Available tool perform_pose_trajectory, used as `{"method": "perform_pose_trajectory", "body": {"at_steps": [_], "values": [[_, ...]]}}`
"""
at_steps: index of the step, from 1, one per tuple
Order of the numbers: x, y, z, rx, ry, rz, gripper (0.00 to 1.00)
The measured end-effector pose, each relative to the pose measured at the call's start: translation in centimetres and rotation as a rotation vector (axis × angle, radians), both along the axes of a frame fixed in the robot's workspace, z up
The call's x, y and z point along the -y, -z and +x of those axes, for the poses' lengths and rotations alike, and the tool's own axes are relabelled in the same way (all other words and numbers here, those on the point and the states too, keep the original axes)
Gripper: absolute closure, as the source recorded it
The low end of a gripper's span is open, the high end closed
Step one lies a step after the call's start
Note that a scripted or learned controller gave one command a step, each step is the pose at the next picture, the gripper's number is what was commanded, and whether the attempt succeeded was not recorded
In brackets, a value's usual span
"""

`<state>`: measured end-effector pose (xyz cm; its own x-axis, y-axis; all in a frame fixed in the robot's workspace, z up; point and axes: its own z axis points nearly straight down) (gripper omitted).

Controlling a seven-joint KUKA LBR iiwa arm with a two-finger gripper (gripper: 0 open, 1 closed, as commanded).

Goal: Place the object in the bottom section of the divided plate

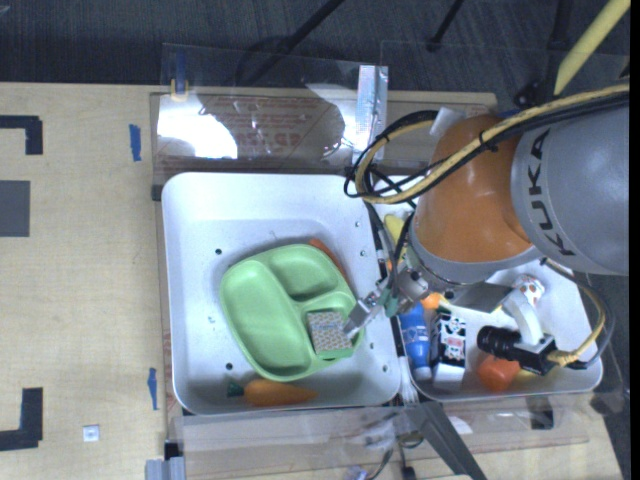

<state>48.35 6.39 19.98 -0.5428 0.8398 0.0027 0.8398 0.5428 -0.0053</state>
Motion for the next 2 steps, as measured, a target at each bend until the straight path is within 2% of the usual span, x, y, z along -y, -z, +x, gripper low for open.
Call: {"method": "perform_pose_trajectory", "body": {"at_steps": [1, 2], "values": [[0.09, -0.70, 0.15, -0.001, 0.002, -0.001, 1.00], [0.15, -1.40, 0.29, -0.002, 0.004, -0.002, 1.00]]}}
